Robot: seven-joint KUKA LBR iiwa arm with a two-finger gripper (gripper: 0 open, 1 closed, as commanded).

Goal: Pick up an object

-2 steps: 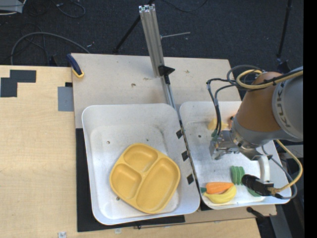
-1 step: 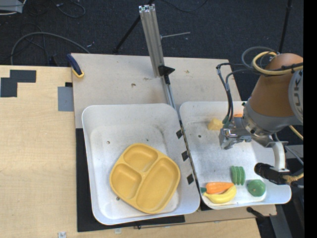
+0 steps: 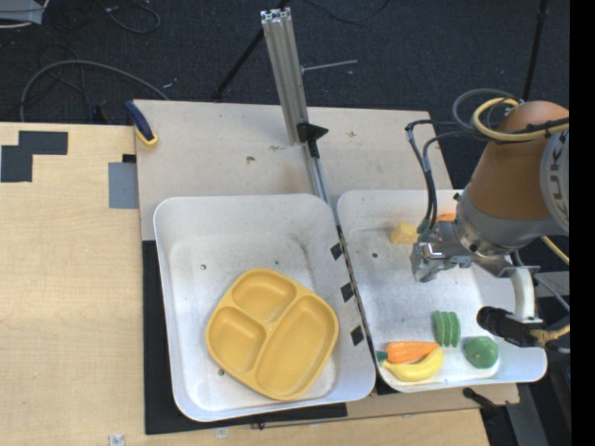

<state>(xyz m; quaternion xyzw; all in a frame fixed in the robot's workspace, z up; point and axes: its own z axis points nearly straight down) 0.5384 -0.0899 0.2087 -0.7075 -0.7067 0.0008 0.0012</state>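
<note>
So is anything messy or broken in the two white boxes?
Nothing looks broken or spilled. The yellow divided plate sits at a slant in the left bin, not squared to its walls. In the right bin, the toy carrot lies on top of the banana in the near corner, beside two green pieces.

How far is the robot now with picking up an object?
Done: the arm has reached over the right bin. In hand: the gripper shows nothing between its fingers. Left: grasping something, for example the banana, carrot or green pieces, all lying in the bin.
</note>
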